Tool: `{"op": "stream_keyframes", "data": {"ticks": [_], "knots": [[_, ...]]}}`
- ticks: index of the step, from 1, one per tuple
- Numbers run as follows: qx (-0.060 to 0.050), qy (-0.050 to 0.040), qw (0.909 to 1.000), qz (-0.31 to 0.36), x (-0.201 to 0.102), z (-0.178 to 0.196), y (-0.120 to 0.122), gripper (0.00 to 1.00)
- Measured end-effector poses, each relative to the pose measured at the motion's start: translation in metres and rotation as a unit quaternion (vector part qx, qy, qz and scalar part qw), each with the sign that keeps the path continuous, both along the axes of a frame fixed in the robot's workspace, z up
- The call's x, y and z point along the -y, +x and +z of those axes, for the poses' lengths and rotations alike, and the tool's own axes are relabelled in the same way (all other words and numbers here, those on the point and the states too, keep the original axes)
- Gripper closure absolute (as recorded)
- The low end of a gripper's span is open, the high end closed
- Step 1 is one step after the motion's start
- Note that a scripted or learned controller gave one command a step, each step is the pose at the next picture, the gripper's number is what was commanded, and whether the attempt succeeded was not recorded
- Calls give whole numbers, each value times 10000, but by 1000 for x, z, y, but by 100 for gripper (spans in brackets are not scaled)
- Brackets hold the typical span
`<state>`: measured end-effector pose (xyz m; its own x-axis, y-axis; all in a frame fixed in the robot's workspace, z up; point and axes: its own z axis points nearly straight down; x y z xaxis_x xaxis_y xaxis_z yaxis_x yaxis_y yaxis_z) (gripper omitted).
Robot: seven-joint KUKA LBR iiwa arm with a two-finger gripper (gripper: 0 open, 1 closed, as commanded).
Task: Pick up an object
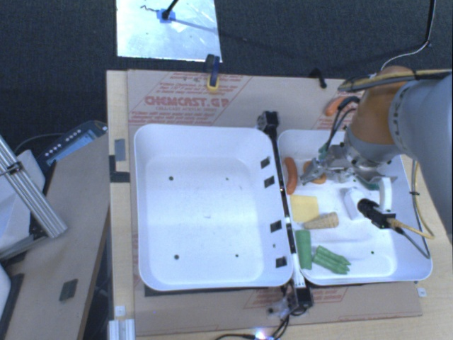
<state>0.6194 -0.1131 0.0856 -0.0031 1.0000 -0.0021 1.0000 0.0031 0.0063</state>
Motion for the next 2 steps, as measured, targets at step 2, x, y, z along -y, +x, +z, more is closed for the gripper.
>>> {"op": "stream_keyframes", "data": {"ticks": [2], "knots": [[-32, 5, 10000, -12, -21, -1, 25, 0]]}}
